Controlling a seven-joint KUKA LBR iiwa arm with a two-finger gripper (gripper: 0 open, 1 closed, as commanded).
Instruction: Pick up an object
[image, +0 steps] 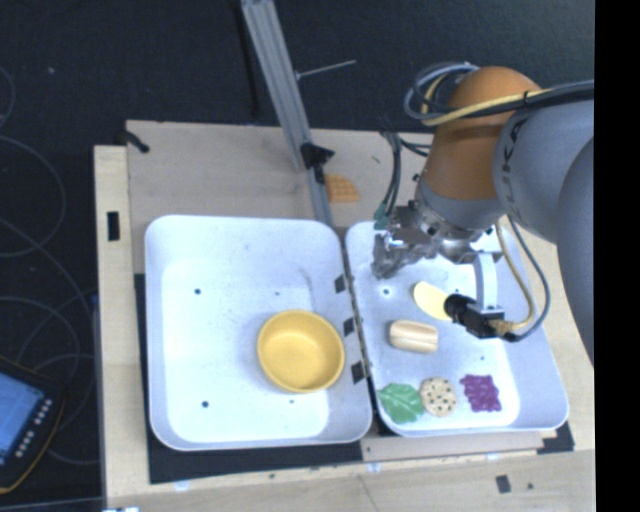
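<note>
Right now my hand (388, 262) sits low over the upper left corner of the right bin (556, 398); I cannot tell its state from this slanted view, and nothing shows in it. Nearest candidate, I judge, is the pale yellow piece (428, 297), smooth, banana-like, lying just to the lower right of the hand, its long axis running upper left to lower right, its far end tucked under a black fitting on the arm's cable. Just below it is the tan bread-roll block (413, 336), matte, rounded, long axis roughly left-right. Along the bin's lower edge: green leafy piece (400, 401), round speckled cookie (437, 396), bumpy purple grape cluster (481, 392), all well apart from the hand. Yellow bowl (300, 351), glossy plastic, sits in the left bin (190, 260), lower right part. Both bins rest on a light wooden worktop (210, 165).
</note>
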